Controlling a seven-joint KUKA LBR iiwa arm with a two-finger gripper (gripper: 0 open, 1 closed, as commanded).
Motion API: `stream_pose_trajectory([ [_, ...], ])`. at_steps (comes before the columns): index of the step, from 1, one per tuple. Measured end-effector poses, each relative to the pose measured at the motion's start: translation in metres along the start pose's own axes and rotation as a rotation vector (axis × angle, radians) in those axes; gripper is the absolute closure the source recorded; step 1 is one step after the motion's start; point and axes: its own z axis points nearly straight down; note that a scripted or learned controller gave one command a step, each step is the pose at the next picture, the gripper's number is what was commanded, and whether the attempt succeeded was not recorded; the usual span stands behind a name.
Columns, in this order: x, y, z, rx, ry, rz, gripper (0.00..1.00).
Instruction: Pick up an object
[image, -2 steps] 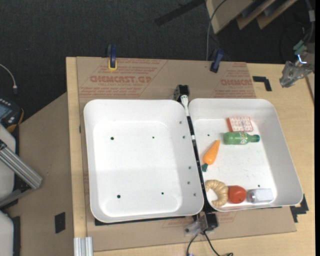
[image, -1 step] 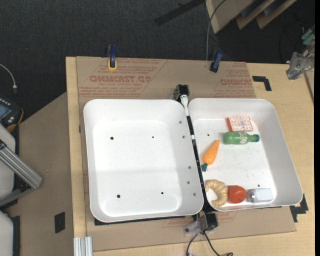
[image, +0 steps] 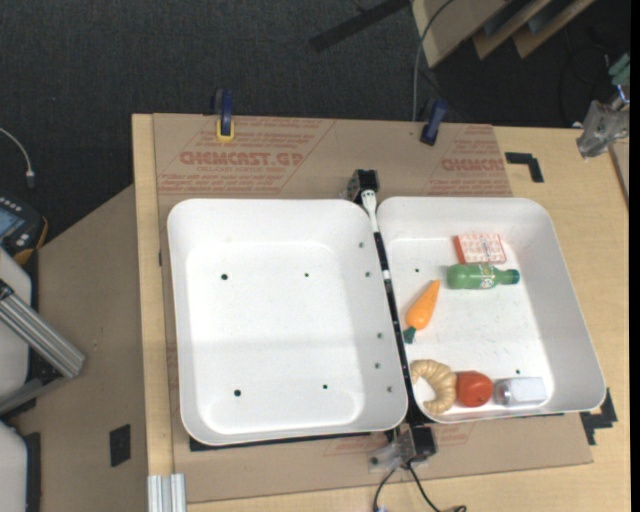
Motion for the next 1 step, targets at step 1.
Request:
stream_pose_trajectory([
  [1,0.0001,0.0022,-0.033,0.0,0.0,-0.001,1.0],
])
